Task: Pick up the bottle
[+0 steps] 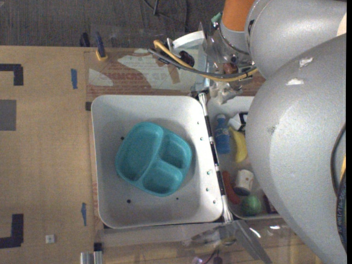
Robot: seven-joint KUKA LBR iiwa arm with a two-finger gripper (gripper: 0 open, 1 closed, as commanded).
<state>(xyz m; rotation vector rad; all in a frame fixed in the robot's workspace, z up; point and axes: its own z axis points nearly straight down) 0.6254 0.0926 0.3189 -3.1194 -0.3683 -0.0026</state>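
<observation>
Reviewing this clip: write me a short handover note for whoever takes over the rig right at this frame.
Gripper: hidden by the arm's own bulk; open or shut cannot be told.
Bottle: blue, lying in the right bin near its left wall, beside the banana. A small cup and a green ball lie further down the same bin.
Left bin: holds the teal divided tray.
Done: the arm is over the right bin.
Left: the bottle is not lifted; grasp and raise it.
</observation>
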